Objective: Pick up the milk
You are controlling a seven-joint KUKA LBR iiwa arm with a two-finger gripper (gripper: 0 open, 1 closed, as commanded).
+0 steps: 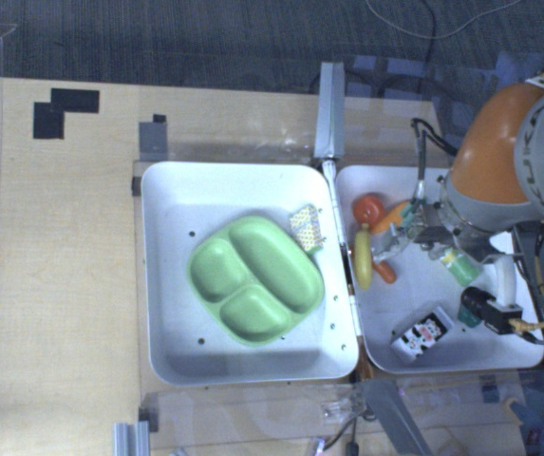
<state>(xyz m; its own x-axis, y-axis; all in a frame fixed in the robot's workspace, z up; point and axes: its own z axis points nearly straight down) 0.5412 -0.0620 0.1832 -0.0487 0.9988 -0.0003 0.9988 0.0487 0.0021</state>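
Milk sits in the right bin (499, 354), a small black-and-white carton (422, 334) lying on its side near the front wall, tilted a little, with nothing touching it. Up from it and well apart, the gripper (406, 236) hangs over the middle of that same bin, the grey arm (537, 169) with its orange band reaching in from the right. I cannot tell from here how its fingers stand; they are a blur of dark metal against the white floor, and nothing can be made out between them.

Just beside the gripper, toward the wall that divides the bins, lie a red tomato (368, 206), an orange carrot (389, 217) slanting up toward the arm, and a yellow banana (363, 258) running front to back along the wall. A green bottle (461, 267) rests on the other side of the gripper, partly under the arm.

Over in the left bin (172, 283) a green plate (255, 278) with three compartments lies at a slant across the middle. A small patterned packet (306, 226) stands at its far right edge, close to the dividing wall.
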